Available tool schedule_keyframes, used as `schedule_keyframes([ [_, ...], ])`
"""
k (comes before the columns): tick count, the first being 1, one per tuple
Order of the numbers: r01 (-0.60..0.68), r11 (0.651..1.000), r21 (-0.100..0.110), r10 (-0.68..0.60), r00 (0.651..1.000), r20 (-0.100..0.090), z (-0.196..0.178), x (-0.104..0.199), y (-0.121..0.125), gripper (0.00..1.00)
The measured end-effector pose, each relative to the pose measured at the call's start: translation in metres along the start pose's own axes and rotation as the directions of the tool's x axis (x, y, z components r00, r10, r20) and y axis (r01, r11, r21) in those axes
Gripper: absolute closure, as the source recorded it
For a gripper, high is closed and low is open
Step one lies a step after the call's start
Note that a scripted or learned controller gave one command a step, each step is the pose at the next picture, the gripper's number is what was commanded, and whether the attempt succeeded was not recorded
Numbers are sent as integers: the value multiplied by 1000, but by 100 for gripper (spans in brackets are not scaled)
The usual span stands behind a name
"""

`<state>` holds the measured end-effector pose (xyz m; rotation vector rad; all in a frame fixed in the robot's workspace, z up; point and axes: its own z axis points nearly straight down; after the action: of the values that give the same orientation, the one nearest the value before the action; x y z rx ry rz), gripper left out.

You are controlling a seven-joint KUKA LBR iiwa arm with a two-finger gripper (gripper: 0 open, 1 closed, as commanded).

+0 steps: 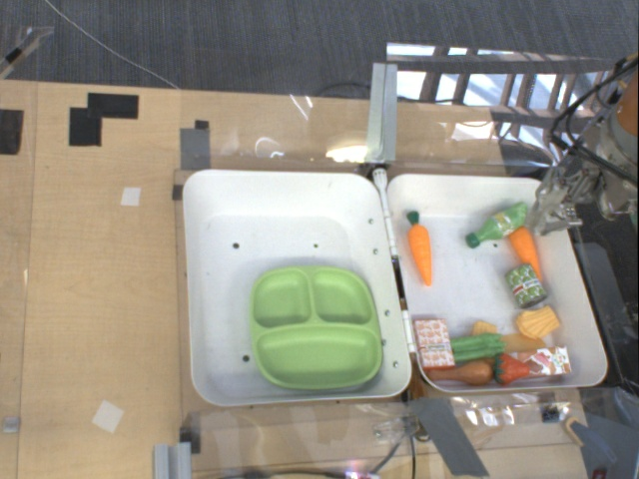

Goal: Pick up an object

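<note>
You are looking down on a pale wood-grain counter (90, 297) that carries two shallow white bins with rounded corners, set side by side and touching along a shared edge. The left bin (230, 218) is smooth moulded plastic and holds one thing — a glossy lime-green plate (316, 327) with three compartments, two small ones at the far side and one wide one nearer you.

The right bin (459, 277) holds the toy food. Count two orange carrots: one (421, 250) with a green top lying alone near the bin's left wall, the other (523, 247) near the right wall, its top end touching a single green bottle (496, 226) that lies tilted. Just below that carrot sits one small cylindrical can (526, 285) with a green label, and below it a yellow ridged shell-shaped piece (539, 321). Along the near wall things crowd together — one red-and-white carton (433, 343), one green pickle-like piece (477, 347), one brown sausage shape (462, 372), a red piece and a flat packet (547, 363).

The arm's gripper (556, 208) hangs at the right bin's far right corner, just beside the bottle and second carrot. You cannot tell how the jaws stand; cables and metal blur together there.
</note>
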<state>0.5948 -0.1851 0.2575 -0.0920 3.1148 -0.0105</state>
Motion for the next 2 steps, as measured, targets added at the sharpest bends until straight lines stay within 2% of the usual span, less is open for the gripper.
schedule_keyframes([
  [1, 4, 1000, -2, -4, 1000, -1, -7, -1, 2, 100],
  [2, 7, 1000, 1, -7, 1000, 9, -20, -4, 2, 100],
])
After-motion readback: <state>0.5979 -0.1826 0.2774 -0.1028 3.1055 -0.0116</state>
